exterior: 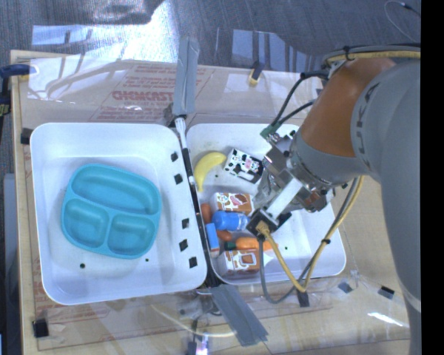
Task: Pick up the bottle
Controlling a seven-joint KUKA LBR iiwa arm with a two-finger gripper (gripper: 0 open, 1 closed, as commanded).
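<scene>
A blue bottle (228, 221) lies on its side in the right bin (322, 257), near the bin's left wall, with an orange piece (206, 213) at its left end. It is packed in among small cartons. My gripper (271, 171) hangs low over the middle of the right bin, just right of the cow-patterned carton (243, 164) and up-right of the bottle. The wrist and its fittings hide the gripper's tip. Nothing shows as held.
A banana (206, 167) lies at the right bin's back left. A brown and white carton (231, 200), an orange thing (246, 243) and another carton (241, 260) crowd around the bottle. The left bin (52, 154) holds a light blue divided plate (112, 211).
</scene>
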